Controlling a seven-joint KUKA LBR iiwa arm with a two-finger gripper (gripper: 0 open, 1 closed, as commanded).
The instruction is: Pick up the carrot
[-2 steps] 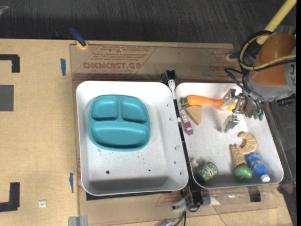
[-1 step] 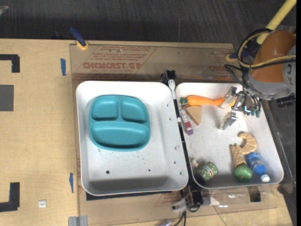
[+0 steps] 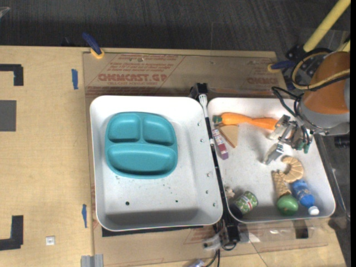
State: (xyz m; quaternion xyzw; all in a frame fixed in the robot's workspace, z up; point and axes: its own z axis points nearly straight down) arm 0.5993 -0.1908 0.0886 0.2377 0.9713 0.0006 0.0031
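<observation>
The carrot (image 3: 247, 120), orange with a green top at its left end, lies along the far wall of the right bin (image 3: 325, 174). My gripper (image 3: 276, 139) hangs over that bin just right of the carrot's thin end. It is open. Its upper finger (image 3: 283, 122) is at or touching the carrot's tip, and its lower finger (image 3: 271, 155) stands over bare bin floor. Nothing sits between the fingers.
Beside the carrot lie a tan wedge (image 3: 230, 135) and a small purple tube (image 3: 221, 147). A green can (image 3: 245, 201), a pastry (image 3: 291, 167), a cone (image 3: 280, 183), a green fruit (image 3: 287, 204) and a blue bottle (image 3: 305, 195) fill the near right. The left bin (image 3: 150, 204) holds a teal divided plate (image 3: 141, 144).
</observation>
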